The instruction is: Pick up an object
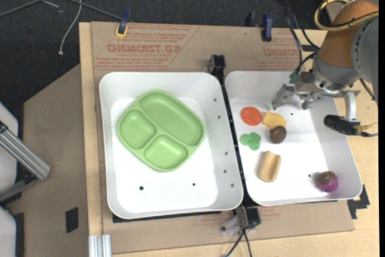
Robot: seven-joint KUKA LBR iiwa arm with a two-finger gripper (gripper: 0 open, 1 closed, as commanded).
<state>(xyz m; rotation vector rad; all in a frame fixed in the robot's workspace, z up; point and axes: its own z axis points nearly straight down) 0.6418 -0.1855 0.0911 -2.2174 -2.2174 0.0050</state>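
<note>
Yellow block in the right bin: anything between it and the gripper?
Nothing visible. The gripper hangs over bare bin floor just up-right of the yellow block. The orange disc lies to its left, the brown ball below it.

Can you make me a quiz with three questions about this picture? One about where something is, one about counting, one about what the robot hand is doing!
1. Where is the green divided plate?
A. left bin
B. right bin
C. on the floor

2. How many small things lie in the right bin?
A. two
B. six
C. ten

3. What is between the fingers of the gripper?
A. the orange disc
B. the purple piece
C. nothing

Answers: 1 A, the plate lies in the left bin. 2 B, six pieces can be counted there. 3 C, the fingers are spread above the bin with nothing between them.
</note>
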